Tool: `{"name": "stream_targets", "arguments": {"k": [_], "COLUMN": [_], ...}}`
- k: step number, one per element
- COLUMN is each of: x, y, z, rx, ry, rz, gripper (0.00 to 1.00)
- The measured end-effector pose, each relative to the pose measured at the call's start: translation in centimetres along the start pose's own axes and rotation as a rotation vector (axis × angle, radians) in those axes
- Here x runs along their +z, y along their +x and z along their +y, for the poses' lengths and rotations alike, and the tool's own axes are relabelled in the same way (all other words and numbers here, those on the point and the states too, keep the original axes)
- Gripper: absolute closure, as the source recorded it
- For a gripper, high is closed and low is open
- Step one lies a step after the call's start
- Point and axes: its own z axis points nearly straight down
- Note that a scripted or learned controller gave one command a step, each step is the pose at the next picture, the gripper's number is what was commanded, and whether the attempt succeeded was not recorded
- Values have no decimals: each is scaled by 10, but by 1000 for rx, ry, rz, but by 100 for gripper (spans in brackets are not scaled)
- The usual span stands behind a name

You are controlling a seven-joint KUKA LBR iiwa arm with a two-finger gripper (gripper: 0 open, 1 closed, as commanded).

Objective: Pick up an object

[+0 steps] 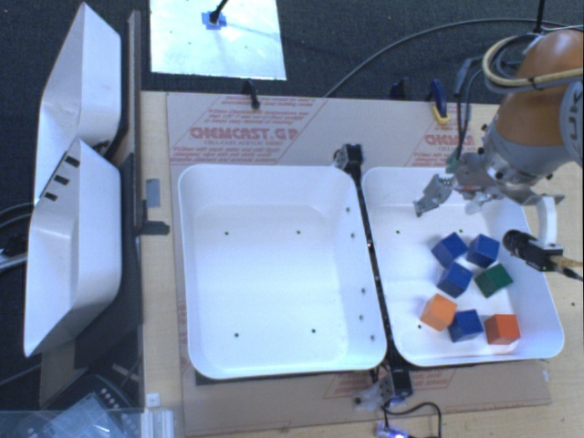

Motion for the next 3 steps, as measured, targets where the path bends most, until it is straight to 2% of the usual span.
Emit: {"name": "stream_targets", "arguments": {"k": [1,2,3], "x": [109,116,133], "y": [-63,-67,-55], "z": [-15,-16,-18], "rx": [-1,-1,0], "ry": [-4,0,-1], "rz": [0,0,0], "gripper": [0,0,0]}}
